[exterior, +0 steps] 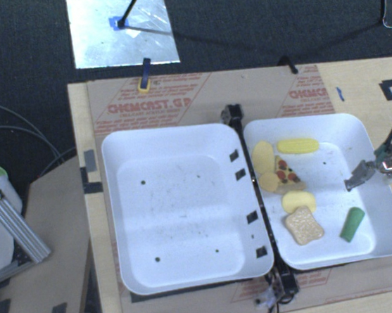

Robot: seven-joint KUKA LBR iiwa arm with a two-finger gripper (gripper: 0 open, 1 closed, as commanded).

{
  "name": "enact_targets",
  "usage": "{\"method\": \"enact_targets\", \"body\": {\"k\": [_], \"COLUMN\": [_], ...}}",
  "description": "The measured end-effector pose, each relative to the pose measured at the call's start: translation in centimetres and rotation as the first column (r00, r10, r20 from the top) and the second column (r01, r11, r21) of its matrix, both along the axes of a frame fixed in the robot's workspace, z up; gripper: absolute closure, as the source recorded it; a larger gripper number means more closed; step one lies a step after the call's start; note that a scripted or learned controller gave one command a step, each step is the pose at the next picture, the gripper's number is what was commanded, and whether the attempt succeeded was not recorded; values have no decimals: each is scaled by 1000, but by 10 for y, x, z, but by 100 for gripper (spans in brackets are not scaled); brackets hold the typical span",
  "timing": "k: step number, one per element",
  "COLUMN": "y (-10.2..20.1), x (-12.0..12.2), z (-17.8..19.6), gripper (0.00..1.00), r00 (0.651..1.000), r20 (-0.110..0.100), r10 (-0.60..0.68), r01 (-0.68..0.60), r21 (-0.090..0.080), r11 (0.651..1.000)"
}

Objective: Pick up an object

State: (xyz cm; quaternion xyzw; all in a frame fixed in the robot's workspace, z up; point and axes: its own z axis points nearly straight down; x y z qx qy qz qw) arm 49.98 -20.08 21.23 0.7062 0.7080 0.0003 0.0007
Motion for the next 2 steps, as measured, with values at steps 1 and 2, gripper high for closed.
{"method": "enact_targets", "body": {"k": [1, 2], "y": [52, 52], "x": [-14, 13], "z": [-96, -126], "gripper": [0, 0], "r00": [1000, 1000], "r20": [-6, 2], "r10": [5, 3], "r01": [-5, -3], "r21": [5, 3], "r11": [1000, 1000]}}
